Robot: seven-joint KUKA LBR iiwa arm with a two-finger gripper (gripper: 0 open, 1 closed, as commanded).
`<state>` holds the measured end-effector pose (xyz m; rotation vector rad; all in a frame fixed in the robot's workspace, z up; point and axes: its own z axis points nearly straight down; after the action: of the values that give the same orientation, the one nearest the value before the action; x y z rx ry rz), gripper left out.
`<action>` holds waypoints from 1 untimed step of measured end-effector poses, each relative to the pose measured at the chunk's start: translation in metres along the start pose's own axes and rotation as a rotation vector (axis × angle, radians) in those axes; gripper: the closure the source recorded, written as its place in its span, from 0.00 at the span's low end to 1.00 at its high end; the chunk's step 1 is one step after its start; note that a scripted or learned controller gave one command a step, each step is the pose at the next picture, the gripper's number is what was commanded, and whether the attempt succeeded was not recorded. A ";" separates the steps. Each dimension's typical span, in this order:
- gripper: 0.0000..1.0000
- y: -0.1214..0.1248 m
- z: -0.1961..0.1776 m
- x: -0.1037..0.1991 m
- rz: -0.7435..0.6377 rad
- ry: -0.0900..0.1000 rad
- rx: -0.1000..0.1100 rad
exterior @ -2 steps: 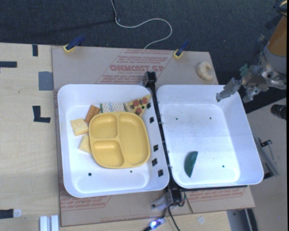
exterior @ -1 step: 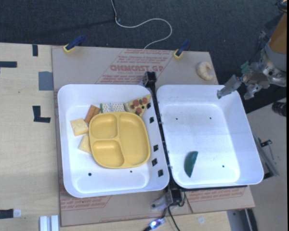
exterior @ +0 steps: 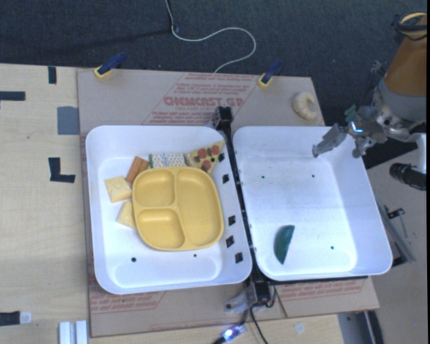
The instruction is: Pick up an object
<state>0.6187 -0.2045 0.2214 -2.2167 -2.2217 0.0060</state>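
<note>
Gripper at the right of the frame, poised over the upper right corner of the right bin; its dark fingers point left and down, but at this scale whether they are parted or closed cannot be told, and nothing is seen between them. Behind it the grey arm with its orange band is cut off by the right and upper edges.

Near edge: a black clamp and cable sit at the joint between the two bins, partly hidden by their rims. In the right bin, a small dark green object lies toward the lower middle, well apart from the gripper; its exact kind is hard to make out.

Left bin: a yellow divided plate with three compartments lies at centre. Partly hidden beneath its left and upper edges are tan square pieces, a brown piece, a speckled flat item and a small colourful item; none can be named with confidence.

Farther back: both bins rest on a brown board printed in red lettering, of which "CHEMCAST" can be read, the remaining lines being too small. Two blue and yellow clips hold its upper edge. A pale ring-shaped object lies on the board at upper right. The board lies on a light wooden table marked with dark tape pieces. A white cable loops across the dark carpet at the top.
</note>
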 end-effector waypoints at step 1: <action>0.00 0.007 0.061 -0.002 0.000 0.000 0.000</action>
<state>0.6253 -0.2061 0.1605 -2.2167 -2.2217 0.0057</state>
